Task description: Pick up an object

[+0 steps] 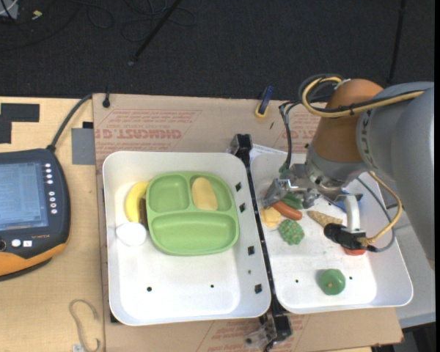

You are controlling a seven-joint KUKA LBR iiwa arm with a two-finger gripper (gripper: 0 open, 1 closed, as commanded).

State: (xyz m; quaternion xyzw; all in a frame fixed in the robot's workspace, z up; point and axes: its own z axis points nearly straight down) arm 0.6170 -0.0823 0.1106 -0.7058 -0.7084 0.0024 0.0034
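Observation:
My gripper (284, 194) hangs low over the upper left of the right bin (385, 288), under the grey arm with its orange band. Right below it lie a red-orange sausage-shaped piece (287, 211), a yellow piece (270, 218) and a green broccoli-like piece (292, 232). A tan cone-shaped piece (324, 218) lies to the right of these. A round green object (331, 281) rests near the front of the same bin. The view does not let me see anything held between the fingers.
The left bin (176, 292) holds a green divided plate (191, 215) with a pale yellow item (204, 193) in one compartment, a banana (134, 200) and a white ball (130, 233) beside it. A tablet (18, 204) lies at far left. Cables loop around the wrist.

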